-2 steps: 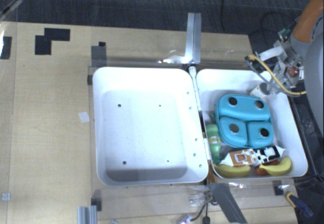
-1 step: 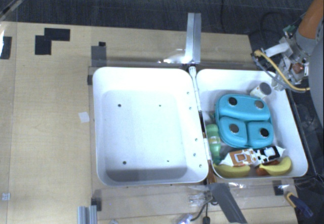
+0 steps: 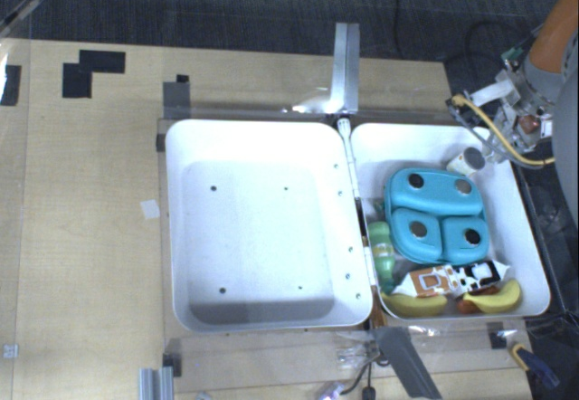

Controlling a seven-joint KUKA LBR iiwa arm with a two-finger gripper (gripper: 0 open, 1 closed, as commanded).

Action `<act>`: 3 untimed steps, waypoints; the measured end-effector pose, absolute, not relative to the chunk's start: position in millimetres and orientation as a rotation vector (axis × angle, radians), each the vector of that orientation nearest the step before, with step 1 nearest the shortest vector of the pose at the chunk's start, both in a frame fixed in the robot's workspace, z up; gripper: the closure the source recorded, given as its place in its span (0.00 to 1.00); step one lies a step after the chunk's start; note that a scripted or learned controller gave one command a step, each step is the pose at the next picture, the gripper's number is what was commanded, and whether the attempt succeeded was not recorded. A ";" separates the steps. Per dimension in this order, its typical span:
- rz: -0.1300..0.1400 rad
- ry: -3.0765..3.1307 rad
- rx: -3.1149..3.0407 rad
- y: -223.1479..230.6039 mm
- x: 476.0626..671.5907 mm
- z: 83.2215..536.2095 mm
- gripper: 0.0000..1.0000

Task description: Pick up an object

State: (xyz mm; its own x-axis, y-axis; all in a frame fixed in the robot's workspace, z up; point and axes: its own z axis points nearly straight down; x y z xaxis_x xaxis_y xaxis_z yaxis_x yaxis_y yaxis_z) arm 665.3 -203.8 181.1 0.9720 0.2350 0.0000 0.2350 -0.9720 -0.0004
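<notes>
Several items crowd the right bin [image 3: 534,235]; the gripper [image 3: 484,152], grip state unclear, may snag the blue tray [image 3: 434,213] or slip.

The arm [image 3: 554,54] showed at the far right corner of the right bin [image 3: 534,249]. Its body was grey, with an orange band [image 3: 554,32] across the rounded upper part. Below the band sat a cluster of pale metal brackets and fittings. A yellow cable [image 3: 493,122] looped out from that cluster and curved back over the bin's rim. A small reddish patch showed on the wrist, too blurred to read. A pale, rounded tip [image 3: 468,160] hung over the bin's far corner.
</notes>
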 end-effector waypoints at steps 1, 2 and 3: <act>-0.002 -0.565 -3.091 -205.1 652.0 284.7 1.00; -0.001 -0.391 -3.117 -205.0 662.0 291.5 1.00; 0.001 -0.349 -3.122 -204.8 662.1 295.2 1.00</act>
